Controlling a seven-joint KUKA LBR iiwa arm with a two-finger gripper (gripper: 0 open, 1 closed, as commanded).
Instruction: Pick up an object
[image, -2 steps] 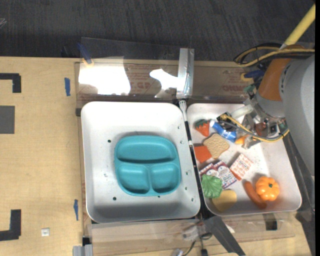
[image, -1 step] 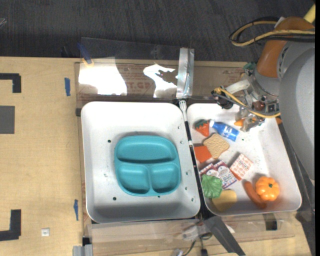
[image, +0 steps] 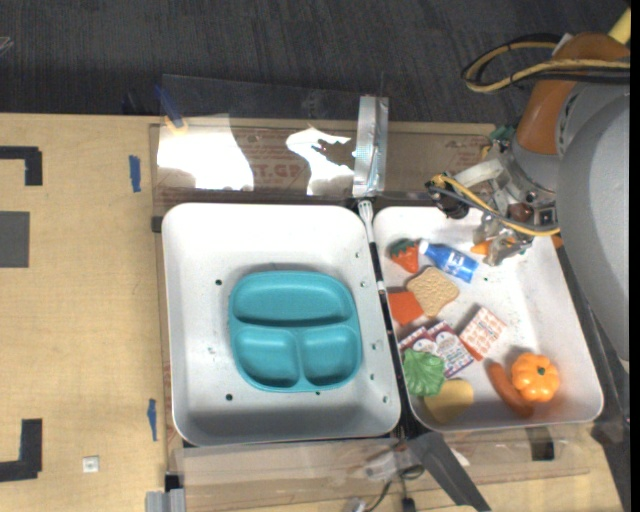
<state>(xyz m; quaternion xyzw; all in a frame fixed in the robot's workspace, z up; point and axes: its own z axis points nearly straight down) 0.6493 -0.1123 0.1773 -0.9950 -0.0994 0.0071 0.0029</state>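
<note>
Nearest to us, along the front wall of the right bin (image: 585, 405), we see a yellowish lump (image: 452, 397) beside a green leafy piece (image: 423, 372), then an orange carrot-like stick (image: 503, 385) and a small orange pumpkin (image: 535, 376) touching it. Behind these lie a few printed packets (image: 462, 340), a speckled tan slice of bread (image: 433, 290) resting partly on an orange-red block (image: 404, 305), a blue and white bottle (image: 450, 260) lying on its side, and a red piece (image: 405, 256) at the bin's back left.

The left bin (image: 190, 300) holds a teal divided tray (image: 295, 328), sitting flat near its middle.

The gripper (image: 497, 243) hangs over the back right corner of the right bin, just beside the bottle's cap end. The view there is cluttered with cables and metal, so we cannot tell how it is set, and nothing appears to be held.
</note>
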